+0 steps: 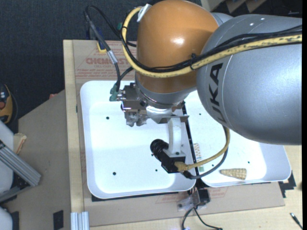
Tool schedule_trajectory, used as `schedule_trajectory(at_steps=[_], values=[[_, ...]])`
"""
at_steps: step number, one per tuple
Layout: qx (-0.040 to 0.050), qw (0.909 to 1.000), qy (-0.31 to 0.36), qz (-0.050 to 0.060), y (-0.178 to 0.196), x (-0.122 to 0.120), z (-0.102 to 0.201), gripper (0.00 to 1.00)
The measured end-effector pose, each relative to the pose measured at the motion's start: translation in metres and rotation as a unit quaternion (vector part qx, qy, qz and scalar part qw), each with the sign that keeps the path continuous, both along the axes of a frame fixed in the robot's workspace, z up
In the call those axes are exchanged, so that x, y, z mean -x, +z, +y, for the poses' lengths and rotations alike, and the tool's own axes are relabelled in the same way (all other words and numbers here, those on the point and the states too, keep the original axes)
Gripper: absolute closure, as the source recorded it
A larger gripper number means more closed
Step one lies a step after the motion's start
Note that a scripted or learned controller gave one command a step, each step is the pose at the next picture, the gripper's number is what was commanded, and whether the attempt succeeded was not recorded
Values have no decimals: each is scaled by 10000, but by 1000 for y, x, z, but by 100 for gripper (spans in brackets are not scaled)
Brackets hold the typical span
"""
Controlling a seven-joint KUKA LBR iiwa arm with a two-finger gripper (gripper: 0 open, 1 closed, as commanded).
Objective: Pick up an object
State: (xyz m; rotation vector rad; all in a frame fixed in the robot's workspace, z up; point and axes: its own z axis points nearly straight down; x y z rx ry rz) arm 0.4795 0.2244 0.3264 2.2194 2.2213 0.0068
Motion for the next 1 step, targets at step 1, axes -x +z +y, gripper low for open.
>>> schedule_trajectory(at_steps=[1], values=[[-38,10000,6,-73,219,0,0,100]])
